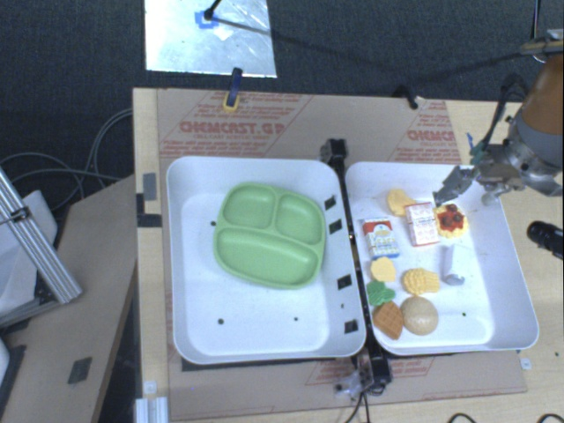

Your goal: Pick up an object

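The right bin [502,280] holds several toy foods. Among them are a white and red box [421,224], a red and yellow piece [453,220], a red and white carton [379,237], a yellow corn cob [420,280] and a tan ball [421,315]. My gripper [467,192] hangs over the bin's far right part, just above and behind the red and yellow piece. Its fingers are spread open with nothing between them. One fingertip [445,189] points toward the box.
The left bin [194,324] holds a green divided plate [269,234]. Also in the right bin are a yellow piece [399,201], a green leaf [381,293], a brown pastry [388,321] and a grey utensil [449,267]. A black divider [350,236] runs between the bins.
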`<state>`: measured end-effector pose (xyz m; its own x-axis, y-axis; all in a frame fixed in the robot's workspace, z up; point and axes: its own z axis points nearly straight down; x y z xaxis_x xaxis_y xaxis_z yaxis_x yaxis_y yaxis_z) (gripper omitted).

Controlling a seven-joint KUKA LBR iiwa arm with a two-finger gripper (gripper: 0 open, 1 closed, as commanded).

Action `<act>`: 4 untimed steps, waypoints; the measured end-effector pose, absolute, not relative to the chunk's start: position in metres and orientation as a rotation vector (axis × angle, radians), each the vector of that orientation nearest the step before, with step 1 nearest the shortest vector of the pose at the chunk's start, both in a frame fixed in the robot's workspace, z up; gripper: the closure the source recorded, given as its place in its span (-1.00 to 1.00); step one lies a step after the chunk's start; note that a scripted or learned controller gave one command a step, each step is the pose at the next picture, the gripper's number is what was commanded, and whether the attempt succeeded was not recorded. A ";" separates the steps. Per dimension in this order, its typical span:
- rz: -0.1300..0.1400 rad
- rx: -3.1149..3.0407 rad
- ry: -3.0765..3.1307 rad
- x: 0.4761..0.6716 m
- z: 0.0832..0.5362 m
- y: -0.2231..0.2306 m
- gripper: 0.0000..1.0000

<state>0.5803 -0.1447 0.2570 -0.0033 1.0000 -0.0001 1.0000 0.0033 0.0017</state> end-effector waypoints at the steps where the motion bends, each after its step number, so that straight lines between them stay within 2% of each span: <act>1: 0.000 2.220 2.223 0.580 0.216 -0.145 -1.00; 3: 0.001 2.217 2.225 0.581 0.120 -0.125 -1.00; 4: 0.006 2.217 2.216 0.584 0.091 -0.127 -1.00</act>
<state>0.5844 -0.1271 0.0914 0.0003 1.0000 -0.0020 1.0000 -0.0003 0.0073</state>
